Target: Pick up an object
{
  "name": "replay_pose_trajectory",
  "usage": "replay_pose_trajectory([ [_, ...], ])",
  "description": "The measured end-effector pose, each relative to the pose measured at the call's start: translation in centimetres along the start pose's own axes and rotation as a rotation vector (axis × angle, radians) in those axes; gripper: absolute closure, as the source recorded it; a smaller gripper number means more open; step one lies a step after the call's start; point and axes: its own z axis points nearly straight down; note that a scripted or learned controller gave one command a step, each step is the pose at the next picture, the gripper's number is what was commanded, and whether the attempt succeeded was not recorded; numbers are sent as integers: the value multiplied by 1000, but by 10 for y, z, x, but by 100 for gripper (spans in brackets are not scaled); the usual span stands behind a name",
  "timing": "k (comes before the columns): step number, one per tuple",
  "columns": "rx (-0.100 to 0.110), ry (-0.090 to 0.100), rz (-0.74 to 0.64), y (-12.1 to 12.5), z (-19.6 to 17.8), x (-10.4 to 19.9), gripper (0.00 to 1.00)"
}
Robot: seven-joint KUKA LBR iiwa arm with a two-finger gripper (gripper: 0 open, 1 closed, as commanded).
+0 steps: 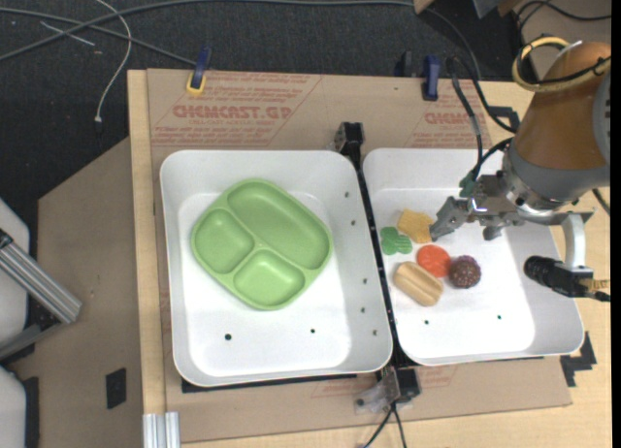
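Observation:
The right bin (505, 335) holds several small items in its left half. These are a yellow block (415, 224), a green piece (393, 240), an orange-red round item (433, 259), a dark purple ball (466, 272) and a tan roll (418, 284). My gripper (467, 230) hangs over the middle of this bin, just above and right of the cluster. It is open, with one finger (443, 222) close to the yellow block and bare bin floor between the two. The purple ball lies just in front of it.
A green three-compartment plate (260, 242) lies in the left bin (204, 339). A black divider (369, 242) runs between the bins. The right half of the right bin is bare white floor.

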Motion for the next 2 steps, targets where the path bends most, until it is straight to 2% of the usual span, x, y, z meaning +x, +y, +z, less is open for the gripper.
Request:
replay_pose_trajectory([
  [1,-13,-2,-3,3,-7,0,0],
  [2,-10,-1,-1,4,54,1,0],
])
